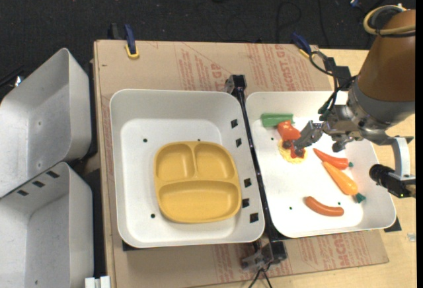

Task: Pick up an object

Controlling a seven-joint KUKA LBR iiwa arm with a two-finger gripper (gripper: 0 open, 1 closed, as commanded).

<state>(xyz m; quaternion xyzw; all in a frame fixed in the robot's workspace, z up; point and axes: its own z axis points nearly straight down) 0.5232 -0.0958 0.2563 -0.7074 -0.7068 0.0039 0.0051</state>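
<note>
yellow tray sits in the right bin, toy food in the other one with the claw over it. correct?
Not quite. The camera view shows the yellow tray in the left bin, not the right one. The toy food, including the carrot and sausage, lies in the right bin, with the claw over it.

Red printed lettering runs across the brown board (pixel 192 62) under the bins, along the upper middle and lower right of the frame. It lies turned and partly covered, so no word reads with certainty.
</note>
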